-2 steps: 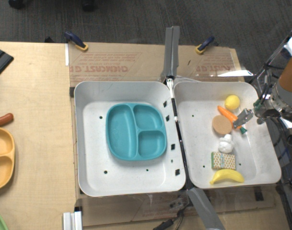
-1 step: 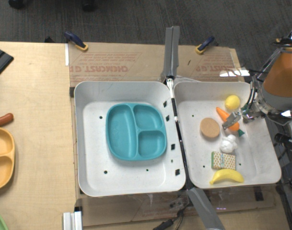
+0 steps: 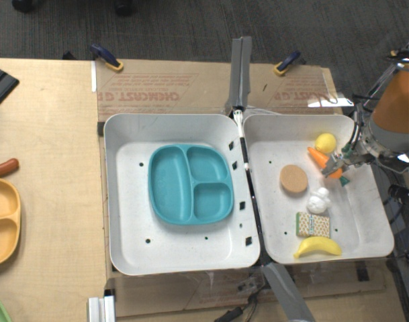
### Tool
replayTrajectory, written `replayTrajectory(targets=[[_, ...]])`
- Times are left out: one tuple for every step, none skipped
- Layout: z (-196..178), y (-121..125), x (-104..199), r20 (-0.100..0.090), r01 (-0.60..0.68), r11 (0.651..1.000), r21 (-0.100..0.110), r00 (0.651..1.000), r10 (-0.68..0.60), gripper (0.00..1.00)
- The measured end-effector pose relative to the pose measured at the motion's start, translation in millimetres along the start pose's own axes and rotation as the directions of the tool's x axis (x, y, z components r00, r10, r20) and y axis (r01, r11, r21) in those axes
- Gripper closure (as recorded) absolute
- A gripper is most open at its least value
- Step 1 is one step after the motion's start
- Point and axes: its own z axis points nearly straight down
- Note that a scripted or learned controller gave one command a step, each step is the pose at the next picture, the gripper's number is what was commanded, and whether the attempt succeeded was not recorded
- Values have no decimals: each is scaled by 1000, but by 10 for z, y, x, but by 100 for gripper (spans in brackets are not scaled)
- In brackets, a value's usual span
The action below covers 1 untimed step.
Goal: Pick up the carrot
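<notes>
A pale wooden surface (image 3: 50, 106) is sitting under the camera, with dark grey carpet (image 3: 191, 12) stretching beyond its far edge. A sheet of brown cardboard (image 3: 164, 89) is lying across the surface, held by two clamps, and two shallow white bins are resting on it side by side. The left bin (image 3: 123, 247) is carrying a teal divided plate (image 3: 191, 184). An orange plate (image 3: 3, 223) and a sausage-shaped toy (image 3: 3, 167) are lying on the bare wood at the left.

The right bin (image 3: 365, 227) is holding a yellow lemon (image 3: 325, 143), a tan round disc (image 3: 293, 178), a small white object (image 3: 317, 200), a small packet (image 3: 312, 224) and a banana (image 3: 317, 247). The carrot (image 3: 318, 157) is lying just below the lemon, near the bin's far right side.

The end effector (image 3: 337, 164) is reaching in from the right and sitting right against the carrot's right end; whether its fingers are spread or pinching the carrot is too small to tell.
</notes>
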Motion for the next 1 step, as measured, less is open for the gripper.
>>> replayTrajectory(targets=[[-1051, -76, 277, 4, 48, 999, 0, 999, -48, 100]])
